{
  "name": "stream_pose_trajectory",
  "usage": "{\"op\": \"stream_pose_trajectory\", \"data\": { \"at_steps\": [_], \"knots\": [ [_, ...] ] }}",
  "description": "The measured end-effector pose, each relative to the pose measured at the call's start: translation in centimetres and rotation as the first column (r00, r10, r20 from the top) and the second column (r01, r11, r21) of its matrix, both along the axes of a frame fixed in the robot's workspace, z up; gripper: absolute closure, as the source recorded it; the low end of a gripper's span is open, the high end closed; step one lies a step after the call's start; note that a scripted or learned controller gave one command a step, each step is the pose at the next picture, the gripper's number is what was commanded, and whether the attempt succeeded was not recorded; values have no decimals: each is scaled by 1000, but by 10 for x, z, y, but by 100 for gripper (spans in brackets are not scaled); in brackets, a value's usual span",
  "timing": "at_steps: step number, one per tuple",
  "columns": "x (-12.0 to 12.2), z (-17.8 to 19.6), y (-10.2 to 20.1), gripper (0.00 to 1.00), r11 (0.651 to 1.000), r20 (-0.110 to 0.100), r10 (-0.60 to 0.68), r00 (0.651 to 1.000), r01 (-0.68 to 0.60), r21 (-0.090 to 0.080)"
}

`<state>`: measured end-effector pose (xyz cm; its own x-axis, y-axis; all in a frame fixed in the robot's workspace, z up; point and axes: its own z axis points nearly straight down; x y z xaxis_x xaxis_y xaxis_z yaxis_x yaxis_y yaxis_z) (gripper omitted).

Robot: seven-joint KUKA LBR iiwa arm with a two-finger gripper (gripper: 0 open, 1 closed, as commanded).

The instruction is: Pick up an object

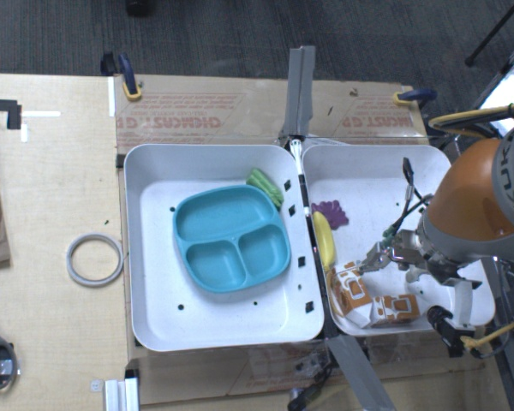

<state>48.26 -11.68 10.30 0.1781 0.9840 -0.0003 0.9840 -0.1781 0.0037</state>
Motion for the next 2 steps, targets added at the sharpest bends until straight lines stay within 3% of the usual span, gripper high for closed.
{"op": "stream_pose_trajectory", "data": {
  "at_steps": [1, 2],
  "knots": [
    [0, 21, -15, 0, 995, -4, 97, 995, -97, 1],
    [57, 88, 30, 0, 946, -5, 324, 946, -324, 1]
  ]
}}
